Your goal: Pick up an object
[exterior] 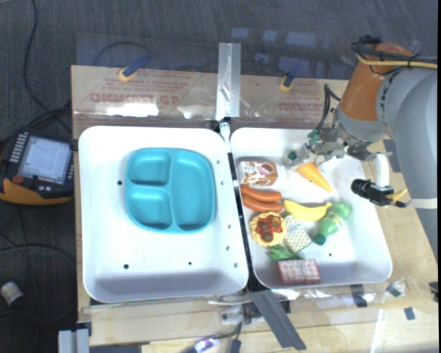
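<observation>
Orange carrot (314,176) lies slanted in the right bin's upper part.

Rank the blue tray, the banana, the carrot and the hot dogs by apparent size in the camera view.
1. Blue divided tray, by far the largest.
2. Banana and hot dogs: these look about alike, so I won't rank one over the other.
3. Orange carrot, the smallest, lying under the gripper.
</observation>
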You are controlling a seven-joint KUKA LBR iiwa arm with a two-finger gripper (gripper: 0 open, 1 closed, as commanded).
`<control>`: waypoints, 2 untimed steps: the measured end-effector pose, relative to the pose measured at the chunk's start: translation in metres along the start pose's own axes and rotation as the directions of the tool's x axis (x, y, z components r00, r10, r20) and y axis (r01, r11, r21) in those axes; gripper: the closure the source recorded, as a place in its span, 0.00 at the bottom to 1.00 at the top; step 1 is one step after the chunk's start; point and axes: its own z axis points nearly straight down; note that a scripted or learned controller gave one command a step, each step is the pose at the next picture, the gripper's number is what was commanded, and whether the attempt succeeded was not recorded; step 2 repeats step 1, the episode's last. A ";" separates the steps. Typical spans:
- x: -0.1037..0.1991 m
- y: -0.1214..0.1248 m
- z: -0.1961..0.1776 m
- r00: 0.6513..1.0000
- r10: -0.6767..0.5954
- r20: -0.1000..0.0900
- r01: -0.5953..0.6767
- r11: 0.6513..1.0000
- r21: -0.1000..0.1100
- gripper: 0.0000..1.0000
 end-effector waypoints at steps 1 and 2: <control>0.032 -0.017 -0.105 1.000 -0.025 -0.010 0.025 1.000 0.006 1.00; 0.032 -0.017 -0.105 1.000 -0.025 -0.010 0.025 1.000 0.006 1.00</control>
